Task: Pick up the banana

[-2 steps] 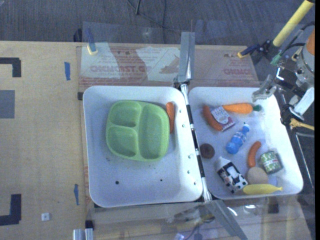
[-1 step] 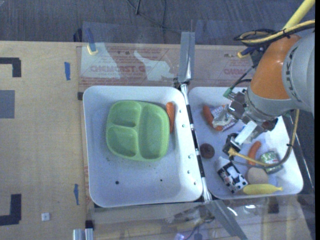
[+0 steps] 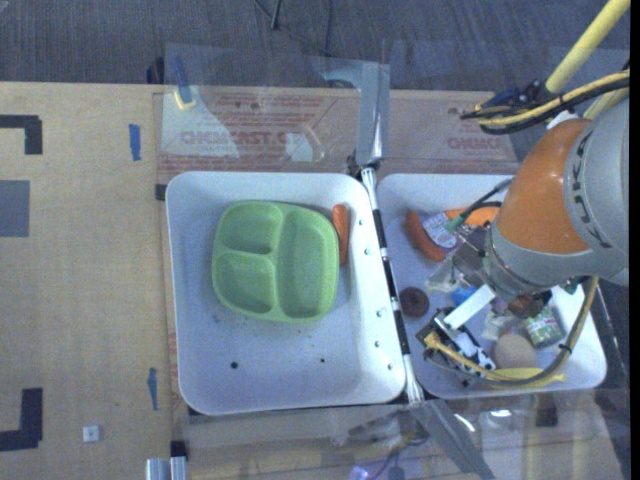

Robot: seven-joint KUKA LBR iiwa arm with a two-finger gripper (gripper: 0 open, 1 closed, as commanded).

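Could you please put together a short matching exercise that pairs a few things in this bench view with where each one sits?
Things:
1. green divided plate
2. orange carrot
3. banana
4. brown round piece

Places:
A. right bin, near its front edge
B. middle of the left bin
C. right bin, close to the divider between the bins
D. left bin, against the plate's right side

Pairs: 1-B, 2-D, 3-A, 4-C

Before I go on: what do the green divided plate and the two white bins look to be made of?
The green three-compartment plate looks like moulded plastic, matte: even colour, soft rounded ridges, no glare. The left white bin and the right white bin seem to be thin formed plastic or coated metal, smooth and slightly glossy, with rounded corners; a row of small dots runs along their shared edge. Which of the two materials, I cannot tell.
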